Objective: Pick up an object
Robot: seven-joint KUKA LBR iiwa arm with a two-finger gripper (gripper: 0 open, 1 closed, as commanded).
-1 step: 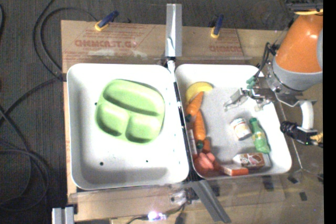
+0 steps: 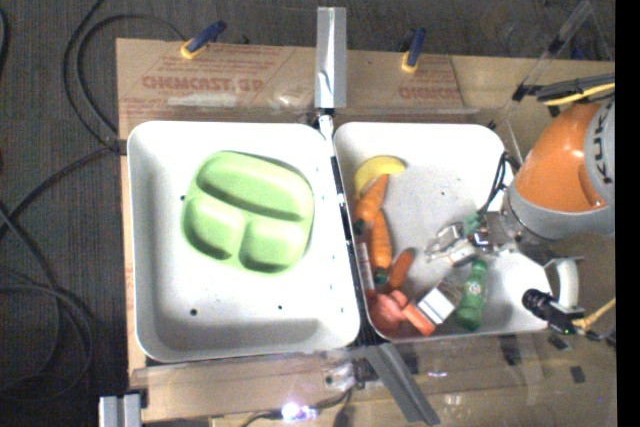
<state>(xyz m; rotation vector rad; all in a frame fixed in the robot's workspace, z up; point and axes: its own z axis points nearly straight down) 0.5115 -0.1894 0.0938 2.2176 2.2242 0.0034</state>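
Red print reading "CHEMCAST GP" runs across the brown board (image 2: 230, 80) behind the bins, once behind each bin, the right-hand copy partly cut off. Part of a dark letter shows on the arm's (image 2: 570, 170) orange band at the right edge. Two clamps with blue and yellow parts, the left clamp (image 2: 203, 38) and the right clamp (image 2: 411, 48), sit at the board's far edge, and a metal post (image 2: 331, 55) stands between the bins.

The left bin (image 2: 160, 315) is smooth white plastic with rounded corners; in it lies a pale green moulded tray (image 2: 250, 210), rounded, with three shallow hollows. The right bin (image 2: 440, 145) is the same white plastic. Along its left wall lie a yellow banana (image 2: 378, 171), an orange carrot (image 2: 372, 200), a second carrot (image 2: 381, 243) and a red pepper-like piece (image 2: 401, 265). At its near edge sit a pinkish-red lump (image 2: 392, 311) and a small white box with an orange end (image 2: 432, 307). A green bottle (image 2: 473, 293) lies just right of the box.

The gripper (image 2: 462, 240) is metallic, over the middle of the right bin, fingers pointing left. Whether they are spread or closed cannot be told, and nothing is seen between them. The bottle lies just below the gripper in the view, its top close to it; the carrots are to its left, apart from it.
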